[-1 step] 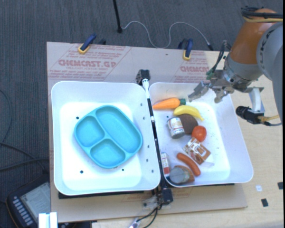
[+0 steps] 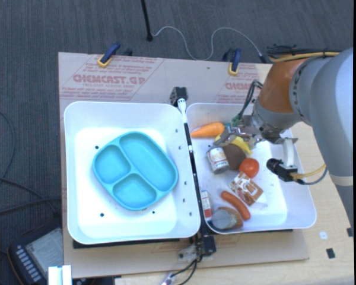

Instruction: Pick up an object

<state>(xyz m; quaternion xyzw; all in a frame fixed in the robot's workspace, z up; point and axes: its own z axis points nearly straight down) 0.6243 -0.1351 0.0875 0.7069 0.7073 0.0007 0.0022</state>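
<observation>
Objects crowd the right bin (image 2: 296, 209) — carrot (image 2: 207, 129), can (image 2: 216, 159), tomato (image 2: 248, 167), sausage (image 2: 234, 202) — with the gripper (image 2: 242, 136) low over a yellow item (image 2: 242, 145), finger opening unclear, so probably descend straight, avoiding neighbours.

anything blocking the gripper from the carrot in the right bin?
Nothing visible lies on the carrot; it sits exposed at the bin's upper left. The gripper is low just to its right, with the small can and a brown item crowded below.

A robotics lab: clamped board (image 2: 136, 79) with 2 white bins (image 2: 83, 123), cables (image 2: 190, 43), grey carpet (image 2: 24, 40).
</observation>
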